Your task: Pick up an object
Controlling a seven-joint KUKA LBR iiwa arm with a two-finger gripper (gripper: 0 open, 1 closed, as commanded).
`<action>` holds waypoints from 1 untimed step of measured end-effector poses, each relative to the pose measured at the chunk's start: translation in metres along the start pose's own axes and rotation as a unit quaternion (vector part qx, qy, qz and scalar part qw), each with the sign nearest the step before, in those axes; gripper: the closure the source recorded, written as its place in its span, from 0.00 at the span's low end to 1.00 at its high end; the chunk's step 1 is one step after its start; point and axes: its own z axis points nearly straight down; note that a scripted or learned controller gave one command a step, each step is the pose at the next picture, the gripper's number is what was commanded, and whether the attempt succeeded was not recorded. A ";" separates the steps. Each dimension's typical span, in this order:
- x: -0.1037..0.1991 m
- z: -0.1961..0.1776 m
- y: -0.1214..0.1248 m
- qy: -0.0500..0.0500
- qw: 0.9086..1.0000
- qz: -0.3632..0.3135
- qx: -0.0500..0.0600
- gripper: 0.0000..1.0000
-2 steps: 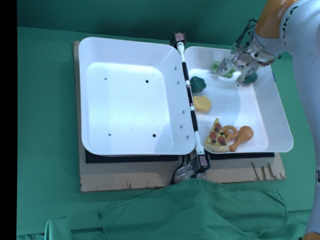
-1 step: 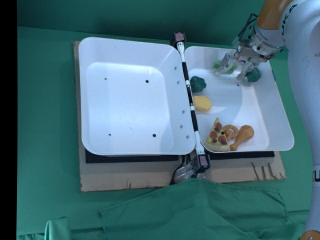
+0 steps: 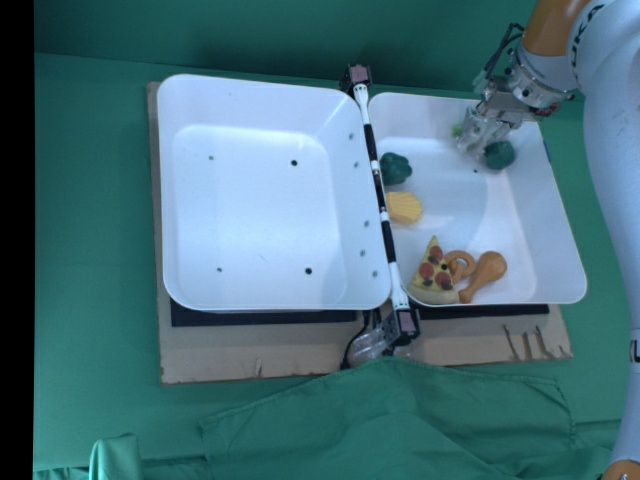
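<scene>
Green cloth [image 3: 400, 418] foreground; arm angles down, gripper [image 3: 478, 146] beside dark green toy [image 3: 499, 154] in right bin [image 3: 540, 228]; grip probably empty, unclear.

We took this for a robotics lab, not a home or a kitchen. A bench draped in green cloth [image 3: 90, 268] carried a cardboard sheet [image 3: 250, 353] with two shallow white bins [image 3: 200, 93] set side by side, a striped divider bar [image 3: 378, 198] clamped between them. The food in the right bin was plastic: a toy pizza slice [image 3: 432, 273] and a toy drumstick [image 3: 484, 271]. A grey and orange industrial arm [image 3: 600, 58] reached in from the right.
</scene>
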 end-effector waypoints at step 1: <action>0.052 0.013 -0.080 -0.010 0.999 0.004 -0.034 1.00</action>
